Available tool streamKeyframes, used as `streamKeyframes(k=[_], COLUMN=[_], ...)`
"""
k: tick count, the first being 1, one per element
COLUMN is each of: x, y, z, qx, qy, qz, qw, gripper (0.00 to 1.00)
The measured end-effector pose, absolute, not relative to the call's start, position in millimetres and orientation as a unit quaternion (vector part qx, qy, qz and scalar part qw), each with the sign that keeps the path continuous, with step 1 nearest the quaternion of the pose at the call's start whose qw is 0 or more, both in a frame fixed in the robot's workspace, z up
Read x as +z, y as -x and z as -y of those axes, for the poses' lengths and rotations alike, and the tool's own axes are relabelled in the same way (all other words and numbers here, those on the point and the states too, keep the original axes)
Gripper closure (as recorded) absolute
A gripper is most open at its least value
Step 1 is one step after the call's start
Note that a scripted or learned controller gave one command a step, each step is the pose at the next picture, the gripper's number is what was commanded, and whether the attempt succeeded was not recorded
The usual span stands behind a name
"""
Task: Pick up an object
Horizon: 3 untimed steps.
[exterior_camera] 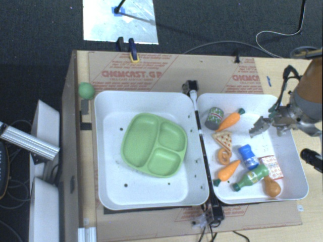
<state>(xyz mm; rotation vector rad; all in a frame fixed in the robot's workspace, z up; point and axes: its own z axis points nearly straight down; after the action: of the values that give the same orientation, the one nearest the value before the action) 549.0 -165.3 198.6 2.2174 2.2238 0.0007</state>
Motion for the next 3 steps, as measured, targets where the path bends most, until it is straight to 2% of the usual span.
streamKeyframes(k=[1, 2, 3], x=[83.6, 81.0, 90.6], y=[-613.6, -663.2, -662.7], z=[154.5, 130.3, 131.0], qx=[0.0004, -0.009, -0.0107], qy=[-0.706, -0.705, -0.704], qz=[-0.708, -0.709, -0.71], qw=[0.0, -0.009, -0.009], gripper=[0.0, 0.0, 1.0])
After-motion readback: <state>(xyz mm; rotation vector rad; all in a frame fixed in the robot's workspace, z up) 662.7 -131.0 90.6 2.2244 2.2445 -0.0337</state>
